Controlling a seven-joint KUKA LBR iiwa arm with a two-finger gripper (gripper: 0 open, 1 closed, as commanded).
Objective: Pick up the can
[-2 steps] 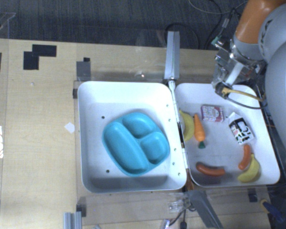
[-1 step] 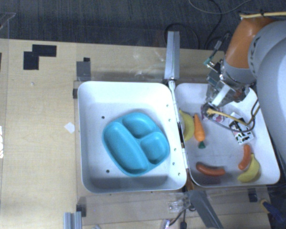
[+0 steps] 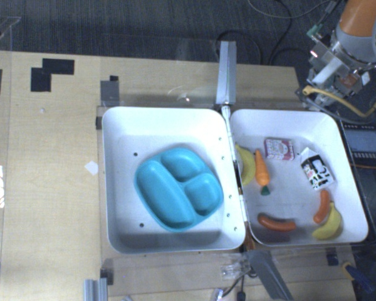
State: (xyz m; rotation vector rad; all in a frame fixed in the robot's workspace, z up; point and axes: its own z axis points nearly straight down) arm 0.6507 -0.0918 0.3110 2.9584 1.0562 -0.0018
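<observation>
Can (image 3: 279,148), pink-labelled and on its side, is lying in the far part of the right bin (image 3: 344,144), just right of a carrot (image 3: 261,169). Gripper (image 3: 331,68) is hanging beyond that bin's far right corner, well apart from it; its jaw state I cannot tell.

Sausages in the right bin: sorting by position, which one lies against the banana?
The sausage by the right wall; its lower end meets the banana. The other sausage lies apart, nearer the bin's front.

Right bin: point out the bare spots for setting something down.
In the right bin, bare floor lies between the carrot, can and sausage. Its lower right corner is crowded by a banana.
</observation>
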